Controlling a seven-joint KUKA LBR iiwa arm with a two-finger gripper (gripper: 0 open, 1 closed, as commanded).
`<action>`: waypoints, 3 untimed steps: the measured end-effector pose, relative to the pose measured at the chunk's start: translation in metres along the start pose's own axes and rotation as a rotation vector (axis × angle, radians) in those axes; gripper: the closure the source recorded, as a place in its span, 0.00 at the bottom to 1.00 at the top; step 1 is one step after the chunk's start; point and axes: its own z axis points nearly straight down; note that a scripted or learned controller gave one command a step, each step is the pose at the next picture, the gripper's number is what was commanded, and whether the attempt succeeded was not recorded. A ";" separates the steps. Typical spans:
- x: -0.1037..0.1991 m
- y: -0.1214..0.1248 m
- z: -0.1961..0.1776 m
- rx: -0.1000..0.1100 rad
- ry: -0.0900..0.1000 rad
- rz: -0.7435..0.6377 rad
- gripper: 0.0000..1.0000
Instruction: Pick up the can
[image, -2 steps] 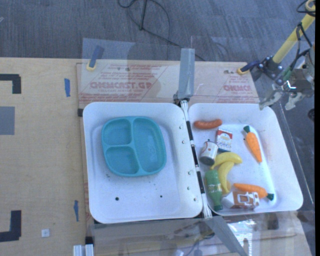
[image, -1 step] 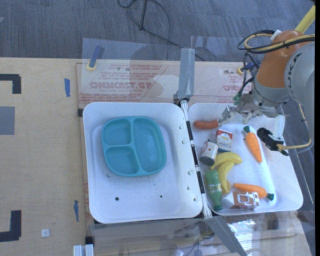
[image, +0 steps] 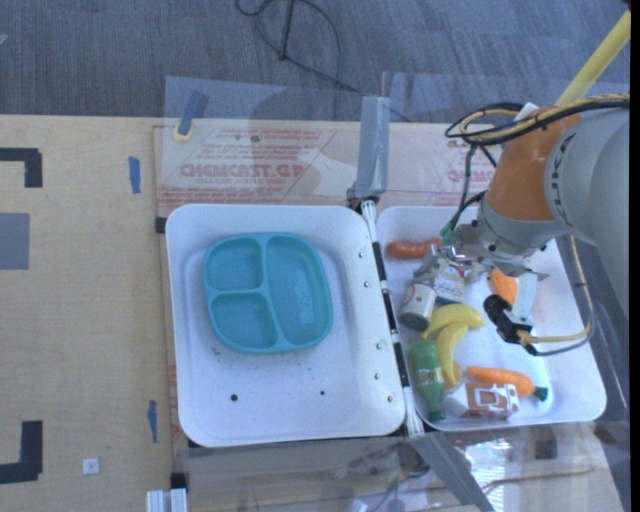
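Observation:
The can (image: 418, 299) is small, with a pale label and a dark end. It lies tilted in the right bin (image: 580, 400) near that bin's left wall, just above the banana (image: 452, 326). My gripper (image: 449, 272) hangs low over the bin's upper middle, right beside the can's upper right and close to touching it. The grey arm with its orange band (image: 525, 180) reaches in from the upper right and hides the bin floor beneath it.
In the right bin there are also an orange carrot (image: 411, 248) at the top left, a green bottle (image: 429, 372), a second carrot (image: 502, 379) and a small carton (image: 489, 400). The left bin (image: 200, 400) holds a teal divided plate (image: 268, 292).

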 end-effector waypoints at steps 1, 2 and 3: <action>-0.059 -0.019 0.000 0.003 0.004 0.156 0.00; -0.077 -0.015 -0.002 0.006 0.028 0.188 0.00; -0.083 -0.015 -0.012 -0.002 0.012 0.189 1.00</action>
